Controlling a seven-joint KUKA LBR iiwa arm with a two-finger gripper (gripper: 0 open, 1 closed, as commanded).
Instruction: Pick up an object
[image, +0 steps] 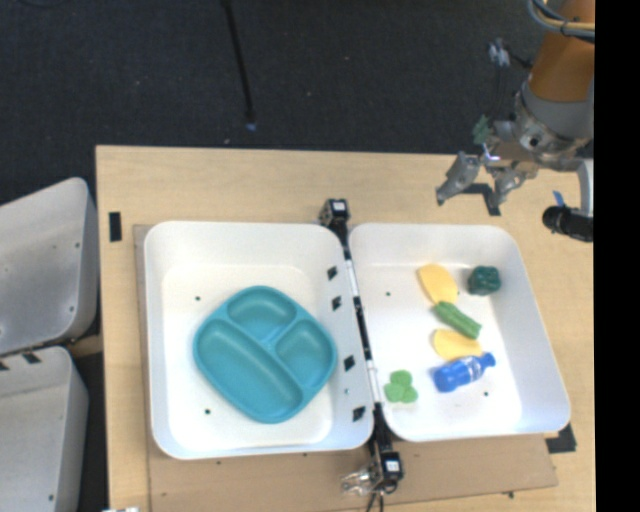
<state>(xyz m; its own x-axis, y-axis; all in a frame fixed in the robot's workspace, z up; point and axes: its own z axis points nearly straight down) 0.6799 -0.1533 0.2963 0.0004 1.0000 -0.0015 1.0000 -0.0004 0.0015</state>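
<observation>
Gripper (470, 188) spread open, holding nothing, above right bin's (520, 400) far rim. Inside, toys clustered near center: bottle (462, 372), pepper (457, 319), yellow piece (437, 283). Wide margins. No legible writing.

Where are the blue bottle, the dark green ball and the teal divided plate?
blue bottle (462, 372): camera view, middle of its body.
dark green ball (485, 280): camera view, its centre.
teal divided plate (232, 352): camera view, floor of its largest compartment.
</observation>
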